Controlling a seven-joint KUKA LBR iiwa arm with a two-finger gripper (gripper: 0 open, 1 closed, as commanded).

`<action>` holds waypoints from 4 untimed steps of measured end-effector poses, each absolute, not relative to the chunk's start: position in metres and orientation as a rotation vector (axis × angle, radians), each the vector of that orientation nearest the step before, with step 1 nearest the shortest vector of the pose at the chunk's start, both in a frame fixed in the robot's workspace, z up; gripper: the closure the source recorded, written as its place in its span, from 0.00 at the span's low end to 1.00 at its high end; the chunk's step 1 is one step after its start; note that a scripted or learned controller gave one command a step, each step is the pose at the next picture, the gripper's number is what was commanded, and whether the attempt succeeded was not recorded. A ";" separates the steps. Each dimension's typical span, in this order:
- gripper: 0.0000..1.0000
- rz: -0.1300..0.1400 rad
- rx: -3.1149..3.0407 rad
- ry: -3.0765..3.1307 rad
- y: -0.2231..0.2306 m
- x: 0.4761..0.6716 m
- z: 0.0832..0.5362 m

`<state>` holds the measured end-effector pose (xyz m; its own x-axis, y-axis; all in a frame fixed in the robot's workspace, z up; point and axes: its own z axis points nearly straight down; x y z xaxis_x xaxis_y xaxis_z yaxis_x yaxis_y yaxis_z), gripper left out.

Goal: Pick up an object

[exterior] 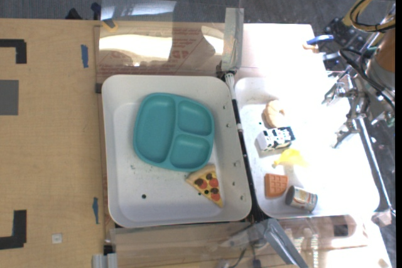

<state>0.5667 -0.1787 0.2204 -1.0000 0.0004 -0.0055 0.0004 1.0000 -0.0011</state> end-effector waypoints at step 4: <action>1.00 -0.001 -0.677 3.056 -0.054 0.540 0.188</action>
<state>0.5401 -0.0544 0.1875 -0.9063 -0.4224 -0.0110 -0.4224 0.9064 -0.0034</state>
